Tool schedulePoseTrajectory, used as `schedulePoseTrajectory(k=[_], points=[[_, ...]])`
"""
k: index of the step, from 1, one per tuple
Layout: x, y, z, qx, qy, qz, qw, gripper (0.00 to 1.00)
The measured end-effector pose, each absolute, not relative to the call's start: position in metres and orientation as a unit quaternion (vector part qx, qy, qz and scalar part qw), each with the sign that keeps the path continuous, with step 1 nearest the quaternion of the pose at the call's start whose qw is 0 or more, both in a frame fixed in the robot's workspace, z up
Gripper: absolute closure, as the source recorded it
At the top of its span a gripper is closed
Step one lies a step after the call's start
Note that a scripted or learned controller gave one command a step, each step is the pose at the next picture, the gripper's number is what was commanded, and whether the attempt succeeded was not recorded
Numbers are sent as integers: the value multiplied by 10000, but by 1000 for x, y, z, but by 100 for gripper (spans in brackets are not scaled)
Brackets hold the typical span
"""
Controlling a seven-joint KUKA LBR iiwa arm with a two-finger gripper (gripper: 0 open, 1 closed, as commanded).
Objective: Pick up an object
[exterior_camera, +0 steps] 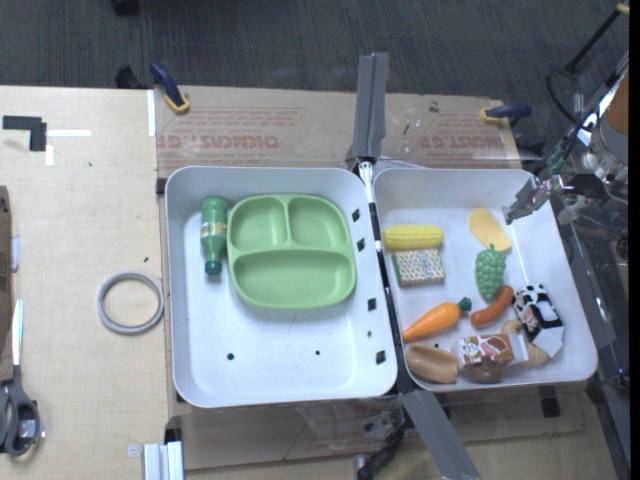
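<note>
Gripper: we see the two-finger gripper (527, 200) at the upper right corner of the right-hand white bin (445, 176), hanging over its far rim. We cannot tell how it is set; it is small and dark against the bench.

Nearest object: we judge the pale yellow flat plastic piece (489, 227) the closest thing, just beside the gripper, down and to the left of it, its long axis slanting from upper left to lower right.

Other candidates: the green plastic bunch of grapes (489, 271), the yellow toy corn cob (413, 236) and the orange toy carrot (434, 319) lie farther into the same bin.

Left bin: we note a green divided plastic plate (292, 250) and a small green bottle (213, 233), well apart from the gripper.

Hard to make out: the arm is cut off at the right, and the packets at the bin's lower right overlap.
</note>
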State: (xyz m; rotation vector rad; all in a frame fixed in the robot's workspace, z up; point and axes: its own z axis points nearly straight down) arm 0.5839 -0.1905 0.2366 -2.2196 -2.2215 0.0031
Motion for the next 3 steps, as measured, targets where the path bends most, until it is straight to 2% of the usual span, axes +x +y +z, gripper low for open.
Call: schedulePoseTrajectory(k=[1,2,3], points=[[564,-204,92,-6741,-7386,2,2,0],[564,-206,101,-6756,-7373,2,1,100],[635,-161,225,-6545,-7561,5,-7,100]])
